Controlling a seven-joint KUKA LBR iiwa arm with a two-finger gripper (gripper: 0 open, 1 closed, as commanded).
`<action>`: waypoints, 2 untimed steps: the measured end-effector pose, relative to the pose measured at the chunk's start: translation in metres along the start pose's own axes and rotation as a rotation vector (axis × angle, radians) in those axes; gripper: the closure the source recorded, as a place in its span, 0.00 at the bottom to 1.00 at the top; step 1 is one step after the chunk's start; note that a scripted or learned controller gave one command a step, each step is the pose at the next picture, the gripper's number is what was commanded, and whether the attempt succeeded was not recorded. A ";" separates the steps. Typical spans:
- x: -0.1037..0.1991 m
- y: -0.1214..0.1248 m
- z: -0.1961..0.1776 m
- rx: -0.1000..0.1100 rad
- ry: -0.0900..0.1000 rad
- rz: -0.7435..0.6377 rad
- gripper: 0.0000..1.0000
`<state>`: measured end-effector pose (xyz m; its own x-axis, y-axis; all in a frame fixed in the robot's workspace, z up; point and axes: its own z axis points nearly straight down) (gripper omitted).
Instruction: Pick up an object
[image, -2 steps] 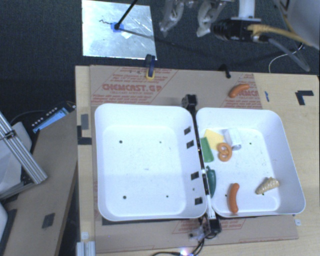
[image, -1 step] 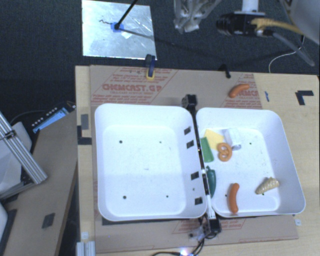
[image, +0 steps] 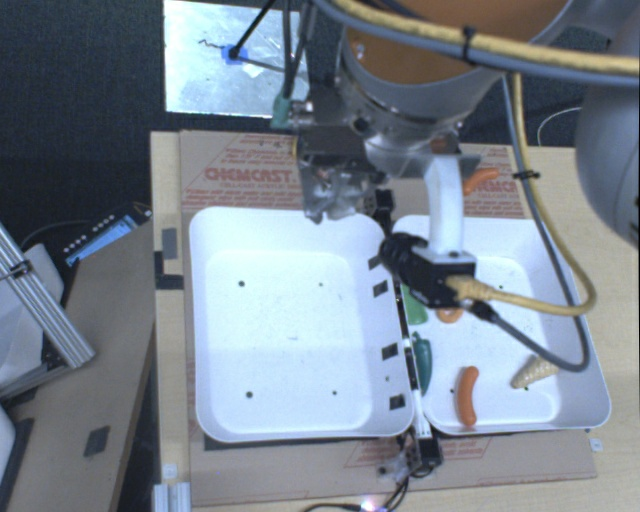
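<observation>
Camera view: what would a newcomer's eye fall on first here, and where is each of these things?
The big grey arm with its orange band reaches across the top of the view, and its gripper hangs at the far rim of the left bin. The small things lie in the right bin: an orange sausage-shaped piece and a pale cone near the front, and a green piece by the dividing edge.

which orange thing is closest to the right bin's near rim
The long orange piece, left of the pale cone. The small orange piece sits mid-bin and the curved orange piece by the far rim.
</observation>
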<state>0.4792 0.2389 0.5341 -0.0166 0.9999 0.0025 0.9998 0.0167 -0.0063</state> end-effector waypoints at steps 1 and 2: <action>-0.005 0.007 -0.001 -0.007 -0.001 0.013 0.00; -0.004 0.007 -0.012 -0.009 0.001 0.009 1.00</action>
<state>0.4864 0.2346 0.5465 -0.0072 1.0000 0.0031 1.0000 0.0072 0.0027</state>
